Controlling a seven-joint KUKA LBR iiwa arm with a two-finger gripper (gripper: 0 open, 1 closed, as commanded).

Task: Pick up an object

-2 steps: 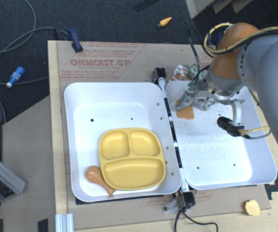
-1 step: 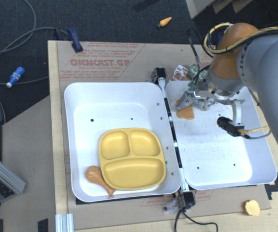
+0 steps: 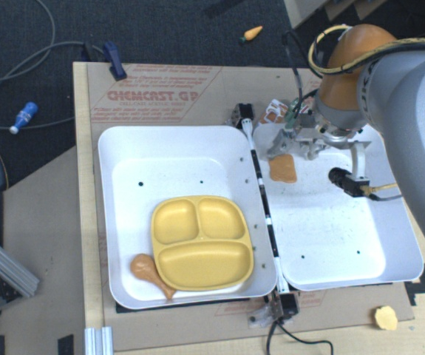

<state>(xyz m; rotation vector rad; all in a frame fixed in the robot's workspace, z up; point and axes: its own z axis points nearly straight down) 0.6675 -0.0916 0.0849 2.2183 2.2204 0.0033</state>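
A tan, toast-like piece (image 3: 283, 169) lies in the right bin (image 3: 345, 250), close to its back left corner and beside the divider. My gripper (image 3: 295, 149) hangs just above and behind it, with its grey fingers spread open and nothing between them. The arm's orange band (image 3: 352, 58) and grey body come in from the upper right. In the left bin (image 3: 123, 161) sits a yellow divided plate (image 3: 200, 242). An orange drumstick toy (image 3: 148, 270) lies at the plate's front left edge.
A black connector (image 3: 345, 182) with a cable hangs off the arm over the right bin. A small wrapper (image 3: 275, 111) lies behind the bins. A yellow chunk (image 3: 385, 317) rests on the bench at the front right. A blue clamp (image 3: 114, 60) grips the board's far left corner.
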